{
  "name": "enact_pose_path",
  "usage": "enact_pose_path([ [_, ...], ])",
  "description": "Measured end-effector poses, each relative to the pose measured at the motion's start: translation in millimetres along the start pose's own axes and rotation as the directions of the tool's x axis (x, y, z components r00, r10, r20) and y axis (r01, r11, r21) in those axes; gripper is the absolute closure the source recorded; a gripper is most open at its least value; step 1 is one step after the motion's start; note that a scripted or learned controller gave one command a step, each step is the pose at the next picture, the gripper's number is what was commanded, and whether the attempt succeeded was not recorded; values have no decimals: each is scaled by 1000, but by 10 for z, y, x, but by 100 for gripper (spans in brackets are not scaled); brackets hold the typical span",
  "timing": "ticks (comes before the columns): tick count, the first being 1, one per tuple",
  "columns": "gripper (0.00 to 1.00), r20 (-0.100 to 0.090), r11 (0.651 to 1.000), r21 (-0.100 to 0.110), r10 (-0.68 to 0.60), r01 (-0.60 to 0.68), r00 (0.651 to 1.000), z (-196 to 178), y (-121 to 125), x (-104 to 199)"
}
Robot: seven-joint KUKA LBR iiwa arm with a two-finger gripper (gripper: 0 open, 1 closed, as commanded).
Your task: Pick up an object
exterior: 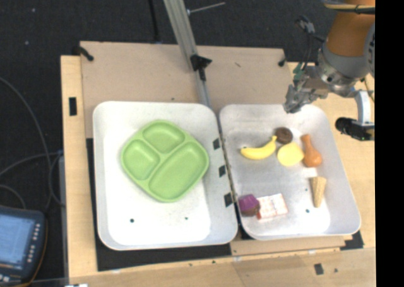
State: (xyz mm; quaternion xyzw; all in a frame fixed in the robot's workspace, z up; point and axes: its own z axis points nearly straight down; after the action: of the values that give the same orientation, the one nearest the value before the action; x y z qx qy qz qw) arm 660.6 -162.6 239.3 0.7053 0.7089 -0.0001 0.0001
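The right bin [334,216] holds a yellow banana [259,151], a brown round piece [284,134], a yellow round piece [290,155], an orange carrot-like piece [310,151], an ice-cream cone [317,190], a purple block [249,204] and a small white-and-red box [272,206]. My gripper [293,104] hangs over the bin's far edge, above and behind the brown piece, with nothing visible between its fingers.
The left bin [113,216] carries a green divided plate [165,160]. A slanted metal post [180,21] rises behind the bins. The arm [347,33] comes in from the upper right. A tablet [19,241] lies off the bench at lower left.
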Motion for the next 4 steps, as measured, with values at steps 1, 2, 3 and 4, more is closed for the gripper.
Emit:
enact_pose_path([
  [1, 100, -1, 1000, 1, 0, 0, 1000, 60, -83, 460],
  [2, 100, -2, 1000, -1, -2, 2, 1000, -69, -225, 961],
  [3, 100, -1, 1000, 2, -1, 1, 1000, 39, -416, 1423],
  [4, 100, -3, 1000, -1, -3, 3, 1000, -88, -543, 1927],
])
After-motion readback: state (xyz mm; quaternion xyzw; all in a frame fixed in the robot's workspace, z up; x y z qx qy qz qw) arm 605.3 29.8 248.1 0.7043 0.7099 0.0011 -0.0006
